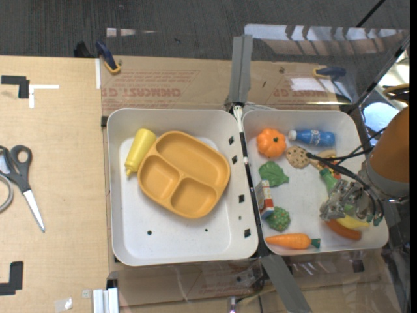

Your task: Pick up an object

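arm [391, 155]: comes in from the right, orange band over the right bin's far-right edge
gripper [340, 207]: low in the right bin [303, 119], near its front-right corner – metal parts and cables blur together, cannot tell its state, nothing visibly held
under gripper: a yellow piece [355, 222] and a red-orange piece [343, 231] lie just beside and partly beneath it, close to the front wall; shapes too hidden to name
green item [329, 178]: just behind the gripper, partly covered by cables
carrot [290, 241]: flat along the front wall, left of the gripper, apart from it
broccoli [279, 218]: just above the carrot, beside a small box
box [265, 198]: red and white, against the bin's left wall
leaf [273, 173]: green, centre-left, behind the box
pumpkin [272, 143]: orange, back-left
cookie [298, 156]: just right of the pumpkin, a black cable crosses its edge
bottle [314, 137]: blue with white cap, lying on its side near the back wall
left bin [176, 243]: holds a yellow tray and a yellow bottle
tray [183, 173]: three compartments, set at an angle
yellow bottle [139, 150]: touching the tray's left rim
counter [52, 194]: scissors [25, 184] to the left, well apart from both bins
clutter – the tightest spot is the front-right corner where the gripper sits
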Controlling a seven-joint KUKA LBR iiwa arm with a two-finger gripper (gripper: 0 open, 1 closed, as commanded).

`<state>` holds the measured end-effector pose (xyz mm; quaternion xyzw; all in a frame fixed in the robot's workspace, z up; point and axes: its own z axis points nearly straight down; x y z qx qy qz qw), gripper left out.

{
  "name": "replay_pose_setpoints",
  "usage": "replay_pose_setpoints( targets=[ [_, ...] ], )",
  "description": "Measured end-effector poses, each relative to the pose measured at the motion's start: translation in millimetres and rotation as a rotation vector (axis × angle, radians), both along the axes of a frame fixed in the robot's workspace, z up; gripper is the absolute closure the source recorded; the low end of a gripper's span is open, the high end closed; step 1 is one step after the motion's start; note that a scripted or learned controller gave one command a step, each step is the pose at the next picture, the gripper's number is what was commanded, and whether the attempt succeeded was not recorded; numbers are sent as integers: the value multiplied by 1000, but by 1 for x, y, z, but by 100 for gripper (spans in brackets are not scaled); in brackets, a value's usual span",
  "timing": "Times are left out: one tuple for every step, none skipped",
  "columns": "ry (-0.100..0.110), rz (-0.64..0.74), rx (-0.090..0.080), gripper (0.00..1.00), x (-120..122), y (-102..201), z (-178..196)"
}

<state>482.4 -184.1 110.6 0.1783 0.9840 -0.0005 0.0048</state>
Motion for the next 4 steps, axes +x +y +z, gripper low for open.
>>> replay_pose_setpoints(
  targets=[
    [9,13,4,100,-4,69,-19],
    [-17,12,-4,0,3,67,-14],
    [6,-33,3,0,87,50,-17],
    [3,69,1,0,160,91,-16]
  ],
)
